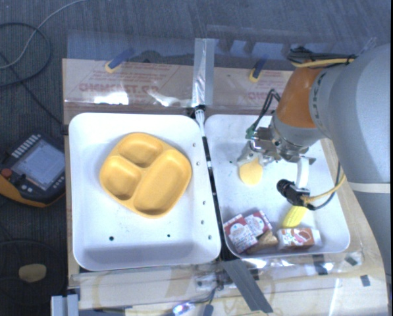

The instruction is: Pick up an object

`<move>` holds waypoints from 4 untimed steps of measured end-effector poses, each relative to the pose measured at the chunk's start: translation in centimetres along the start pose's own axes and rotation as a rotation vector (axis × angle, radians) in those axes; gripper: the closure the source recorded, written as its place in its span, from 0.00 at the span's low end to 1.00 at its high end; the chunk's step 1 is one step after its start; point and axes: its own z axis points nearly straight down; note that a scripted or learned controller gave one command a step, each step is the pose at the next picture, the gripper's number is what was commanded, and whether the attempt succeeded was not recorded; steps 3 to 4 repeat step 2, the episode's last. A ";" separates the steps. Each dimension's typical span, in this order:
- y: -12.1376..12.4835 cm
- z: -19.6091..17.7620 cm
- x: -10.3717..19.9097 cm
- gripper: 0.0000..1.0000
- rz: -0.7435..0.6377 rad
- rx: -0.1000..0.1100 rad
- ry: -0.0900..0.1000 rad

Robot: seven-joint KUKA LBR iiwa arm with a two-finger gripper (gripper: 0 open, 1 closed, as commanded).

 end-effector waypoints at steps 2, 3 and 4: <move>-0.1 -8.3 6.1 1.00 -0.076 0.014 0.003; -0.1 -8.3 6.1 1.00 -0.076 0.014 0.003; -0.1 -8.3 6.1 1.00 -0.076 0.014 0.003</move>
